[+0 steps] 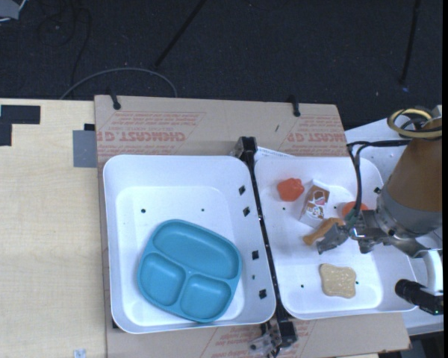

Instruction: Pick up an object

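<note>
Nearest the lower edge of the camera view, a pale tan cookie-like piece (337, 280) is lying flat on the floor of the right bin (299, 289), while in the left bin (127, 200) a blue three-compartment plate (188, 270) is resting tilted toward the near corner. A little farther back in the right bin, the end effector (342, 235) is reaching in from the right under the grey arm (414, 192) and is sitting low over the cluster of things at the bin's middle; whether it is parted or closed cannot be told, since the dark metal and cable are blurring together there. A tan, stick-shaped object (319, 232) is lying just at its left, seemingly touching its tip, with its long axis slanting from near-left up to far-right, so the likeliest target is lying straight ahead of the tool, toward the divider. Nothing is visibly being held. Just beyond, a small white packet with a red-brown print (316, 202) is sitting beside the stick, and a small orange thing (351, 209) is peeking out by the cable. Farther still, a red-orange rounded object (290, 189) is resting apart from the rest, and both bins are standing on cardboard (209, 125) over the pale wooden worktop (37, 237).
</note>
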Controlling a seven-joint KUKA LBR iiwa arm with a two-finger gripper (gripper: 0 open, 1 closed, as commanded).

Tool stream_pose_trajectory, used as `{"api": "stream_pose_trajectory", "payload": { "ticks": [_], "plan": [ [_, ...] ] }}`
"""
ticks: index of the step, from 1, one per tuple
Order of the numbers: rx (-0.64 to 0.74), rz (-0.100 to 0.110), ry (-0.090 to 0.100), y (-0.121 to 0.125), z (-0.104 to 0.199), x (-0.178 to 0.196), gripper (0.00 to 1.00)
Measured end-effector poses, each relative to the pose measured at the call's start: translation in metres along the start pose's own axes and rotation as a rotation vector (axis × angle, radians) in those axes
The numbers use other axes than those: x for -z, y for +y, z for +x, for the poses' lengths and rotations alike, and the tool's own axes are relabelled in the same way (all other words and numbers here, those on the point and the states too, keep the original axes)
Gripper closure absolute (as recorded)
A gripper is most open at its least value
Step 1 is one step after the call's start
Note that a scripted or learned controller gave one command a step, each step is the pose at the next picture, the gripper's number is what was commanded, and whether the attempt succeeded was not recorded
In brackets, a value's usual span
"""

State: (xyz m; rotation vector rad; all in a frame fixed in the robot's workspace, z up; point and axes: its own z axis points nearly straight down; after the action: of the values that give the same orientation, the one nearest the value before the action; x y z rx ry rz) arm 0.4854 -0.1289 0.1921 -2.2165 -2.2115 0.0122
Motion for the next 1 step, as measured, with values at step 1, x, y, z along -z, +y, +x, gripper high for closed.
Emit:
{"api": "stream_pose_trajectory", "payload": {
  "ticks": [1],
  "plan": [
    [0.002,-0.011,-0.002,0.0026,-0.0002,0.0050,0.00]
  ]
}}
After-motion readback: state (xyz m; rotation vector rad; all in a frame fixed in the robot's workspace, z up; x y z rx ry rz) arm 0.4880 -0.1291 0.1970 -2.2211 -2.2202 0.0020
